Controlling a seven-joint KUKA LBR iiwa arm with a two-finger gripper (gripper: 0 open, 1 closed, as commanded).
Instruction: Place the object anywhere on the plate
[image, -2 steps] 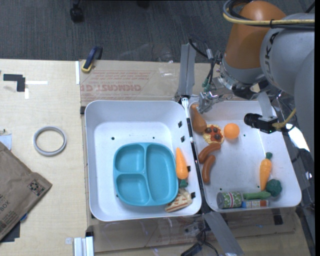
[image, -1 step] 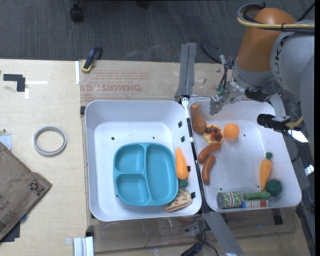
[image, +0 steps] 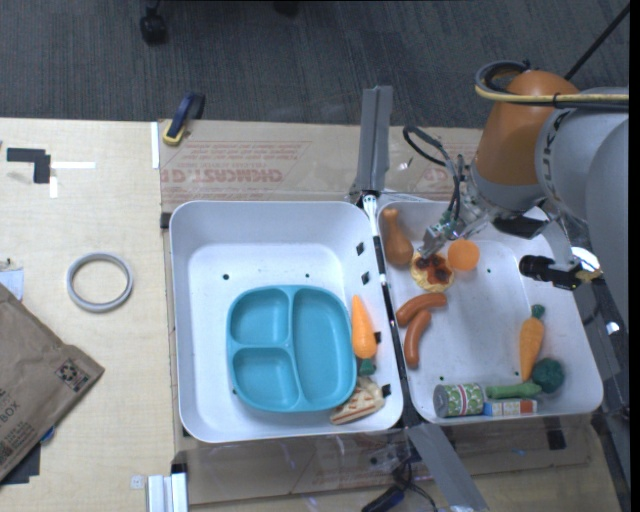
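Camera view: I have the pincer (image: 437, 243) down in the right bin (image: 500, 325), at the far-left end, right over a small pizza slice (image: 431, 272) with an orange ball (image: 462, 256) just beside it. I can't tell whether it's apart or clamped; too small and cluttered there. No object visibly held.

My guess is that the target is the pizza slice or the ball; can't confirm which. Both look like light plastic toy food. The slice is flat and thin, so take it across the edges, or it'll slide. The ball is round and slick and will roll, so I'd grip across its middle.

The blue plate (image: 292, 347) sits in the left bin (image: 200, 300), well apart from the pincer, across the divider. A carrot (image: 362, 327) lies against the plate's right rim, a sandwich wedge (image: 358, 404) at its near-right corner. Two sausages (image: 417, 322) lie just on the near side of the pizza slice.
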